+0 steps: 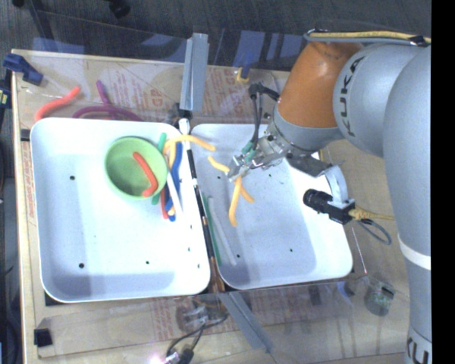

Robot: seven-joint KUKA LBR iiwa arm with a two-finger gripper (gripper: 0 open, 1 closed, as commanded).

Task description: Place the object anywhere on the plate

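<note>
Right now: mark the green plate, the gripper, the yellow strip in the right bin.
green plate (125, 174), camera view, bare inner floor
gripper (243, 165), camera view, between fingertips
yellow strip (233, 203), camera view, mid-length
</note>
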